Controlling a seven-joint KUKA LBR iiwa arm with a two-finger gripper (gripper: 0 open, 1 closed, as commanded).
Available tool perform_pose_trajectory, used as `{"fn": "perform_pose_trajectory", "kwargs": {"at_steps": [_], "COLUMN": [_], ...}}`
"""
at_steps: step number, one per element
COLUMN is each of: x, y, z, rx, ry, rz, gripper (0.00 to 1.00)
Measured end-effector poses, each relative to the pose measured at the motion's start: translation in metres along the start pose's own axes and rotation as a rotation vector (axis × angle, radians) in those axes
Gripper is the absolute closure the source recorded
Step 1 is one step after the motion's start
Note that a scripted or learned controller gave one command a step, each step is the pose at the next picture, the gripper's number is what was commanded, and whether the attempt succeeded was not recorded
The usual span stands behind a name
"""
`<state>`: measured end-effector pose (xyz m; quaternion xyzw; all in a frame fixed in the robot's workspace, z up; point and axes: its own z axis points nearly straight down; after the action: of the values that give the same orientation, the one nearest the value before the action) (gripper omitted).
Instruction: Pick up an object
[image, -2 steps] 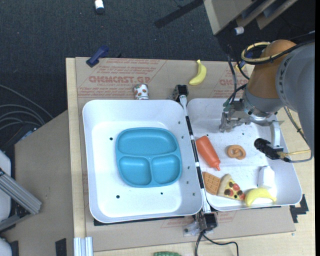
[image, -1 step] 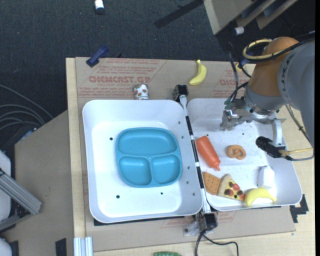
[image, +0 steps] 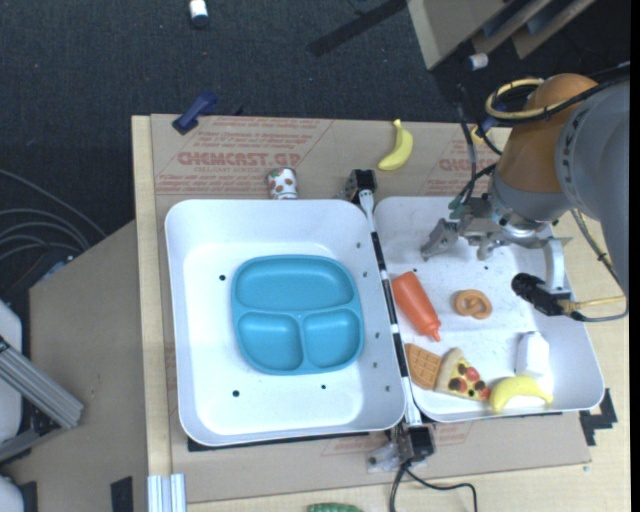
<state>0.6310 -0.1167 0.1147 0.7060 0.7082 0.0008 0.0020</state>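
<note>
Apparently spread, the claw (image: 462, 238) hangs near the pretzel (image: 471, 304); orange bottle (image: 416, 306) alongside.

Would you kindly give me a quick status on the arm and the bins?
Gripper over right bin's far end, holding nothing. Orange bottle, pretzel, pizza slice, banana still lying there. Blue tray in left bin.

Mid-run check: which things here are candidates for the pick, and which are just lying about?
In play, right bin:
orange ketchup bottle
brown pretzel
waffle
pizza slice
yellow banana
white block
gripper above them

Lying about:
blue sectioned plate, left bin
second banana on the bench
small spotted toy
</note>
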Motion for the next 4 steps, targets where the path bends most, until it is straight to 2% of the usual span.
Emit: {"fn": "perform_pose_trajectory", "kwargs": {"at_steps": [1,2,4], "x": [0.009,0.009,0.010], "y": [0.035,0.036,0.037], "z": [0.030,0.020,-0.001], "rx": [0.003,0.001,-0.002], "ry": [0.001,0.000,-0.002], "rz": [0.002,0.001,-0.001], "gripper": [0.00,1.00,1.00]}}
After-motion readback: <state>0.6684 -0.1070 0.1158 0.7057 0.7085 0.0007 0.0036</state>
